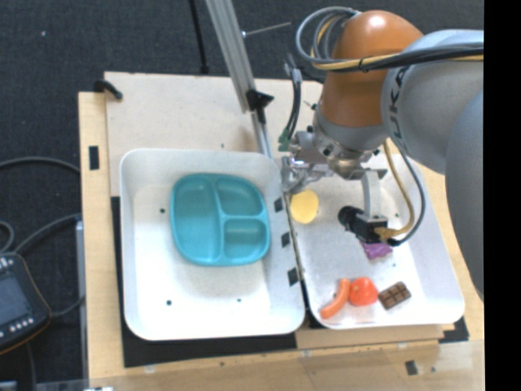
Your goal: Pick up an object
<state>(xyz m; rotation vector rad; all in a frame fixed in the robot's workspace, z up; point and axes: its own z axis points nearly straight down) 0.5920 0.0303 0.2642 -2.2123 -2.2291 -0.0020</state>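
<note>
The big arm hides part of the right bin (435,255). The gripper (299,184) hangs just over a yellow round thing (304,207); I cannot tell how it stands. The right bin also has one orange toy (352,294), one brown block (395,295) and one purple bit (377,250), half hidden. The left bin (146,300) has one blue plate (220,219).

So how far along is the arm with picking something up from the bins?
Done: the arm has reached the right white bin, and its tool sits just above the round yellow object. In hand: nothing visibly held; the yellow piece lies on the bin floor. Left: the grasp and lift. The orange toy, brown block and purple item lie untouched, as does the teal divided plate.
</note>
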